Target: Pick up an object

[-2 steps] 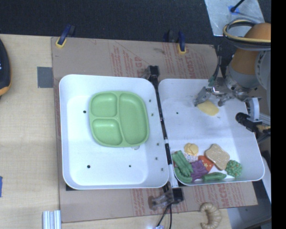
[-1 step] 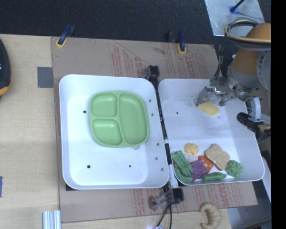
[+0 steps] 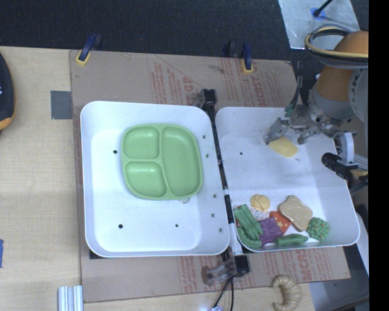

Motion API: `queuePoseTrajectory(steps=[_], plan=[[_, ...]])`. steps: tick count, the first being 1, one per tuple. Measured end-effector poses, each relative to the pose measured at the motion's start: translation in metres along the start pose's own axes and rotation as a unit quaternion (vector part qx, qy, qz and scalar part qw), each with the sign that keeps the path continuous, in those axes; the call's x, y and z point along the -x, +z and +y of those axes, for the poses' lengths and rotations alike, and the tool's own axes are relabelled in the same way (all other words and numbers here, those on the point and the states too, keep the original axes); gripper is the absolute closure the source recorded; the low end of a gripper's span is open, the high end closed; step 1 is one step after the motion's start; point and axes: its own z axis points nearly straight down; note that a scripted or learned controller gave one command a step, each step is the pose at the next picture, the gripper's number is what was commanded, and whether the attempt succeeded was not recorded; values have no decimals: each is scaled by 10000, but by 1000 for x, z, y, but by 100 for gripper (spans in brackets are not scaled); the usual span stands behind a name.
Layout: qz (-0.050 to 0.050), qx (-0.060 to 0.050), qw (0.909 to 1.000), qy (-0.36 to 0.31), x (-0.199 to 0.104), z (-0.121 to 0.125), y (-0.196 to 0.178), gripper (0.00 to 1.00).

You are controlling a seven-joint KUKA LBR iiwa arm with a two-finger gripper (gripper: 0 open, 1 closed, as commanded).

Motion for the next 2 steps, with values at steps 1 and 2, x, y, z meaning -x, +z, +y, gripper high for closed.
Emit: queuePoseTrajectory(steps=[1,2], plan=[[2,-8,10000,12,6,-3,0,0],[3,-14,10000,-2,-4,-5,0,0]])
